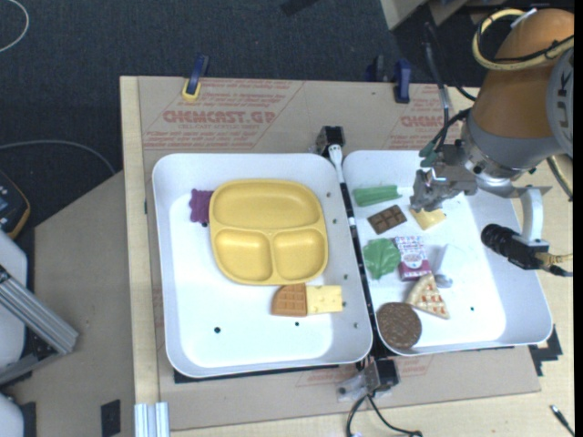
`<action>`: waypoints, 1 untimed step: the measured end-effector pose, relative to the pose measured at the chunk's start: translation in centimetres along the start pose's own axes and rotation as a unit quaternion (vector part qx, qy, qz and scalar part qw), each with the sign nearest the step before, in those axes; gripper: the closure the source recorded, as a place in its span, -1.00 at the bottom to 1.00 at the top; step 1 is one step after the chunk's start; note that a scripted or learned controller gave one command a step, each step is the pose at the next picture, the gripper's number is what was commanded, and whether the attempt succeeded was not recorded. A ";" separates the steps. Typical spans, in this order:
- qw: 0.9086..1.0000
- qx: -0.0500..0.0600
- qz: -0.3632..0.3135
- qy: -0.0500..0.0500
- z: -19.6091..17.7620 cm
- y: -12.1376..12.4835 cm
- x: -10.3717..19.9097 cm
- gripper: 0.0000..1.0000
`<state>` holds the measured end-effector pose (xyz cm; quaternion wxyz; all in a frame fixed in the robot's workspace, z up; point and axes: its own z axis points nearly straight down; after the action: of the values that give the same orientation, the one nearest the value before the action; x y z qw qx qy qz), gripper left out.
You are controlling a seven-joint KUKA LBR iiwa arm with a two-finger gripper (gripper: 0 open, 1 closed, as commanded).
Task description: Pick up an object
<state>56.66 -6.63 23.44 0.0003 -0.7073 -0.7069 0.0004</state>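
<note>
The arm reaches in over the right bin [510,330], and its hand [426,196] hangs low in the top part of that bin. Right under the hand, poking out on the side toward the bin's front edge, lies a small yellow wedge [430,217] that looks like toy cheese. The hand seems to touch it or sit just above it; I cannot tell which. I also cannot tell if the hand is apart or together, because the wrist hides that part. The wedge looks like the thing it wants, since nothing else is as near. Its long side seems to run slantwise, toward the middle wall between the two bins. Just beside the wedge, toward that wall, lies a brown chocolate bar [387,218], and past that a green leaf [375,194]. Farther from the wedge, toward the front of the bin, sit a pink packet [412,254], a pizza slice [427,297] and a round brown cookie [399,325]. I think the hand only needs to go straight down and close on the wedge. It could slip off, because the wedge is small and flat.
</note>
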 end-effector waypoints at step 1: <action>1.000 0.002 0.000 0.000 2.1 0.2 0.3 1.00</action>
<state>56.87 -6.36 21.36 0.0017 -0.7072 -0.7070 0.0014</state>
